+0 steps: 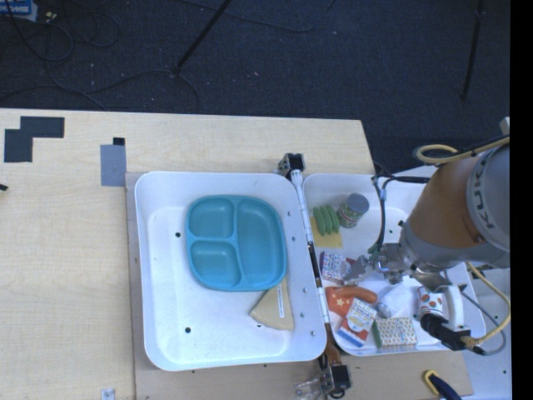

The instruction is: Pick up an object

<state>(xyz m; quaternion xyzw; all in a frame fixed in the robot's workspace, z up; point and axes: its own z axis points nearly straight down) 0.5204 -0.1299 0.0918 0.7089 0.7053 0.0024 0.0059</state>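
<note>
Gripper (376, 267) low in the crowded right bin (391, 186), jaw state unclear

One fixed camera is looking down at a slant from above the surface (67, 265), taking in both bins (158, 223) from moderate distance.

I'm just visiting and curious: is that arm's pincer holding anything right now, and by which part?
It cannot be told. The pincer hangs low over the clutter in the right bin, too small and blurred to show anything gripped.
</note>
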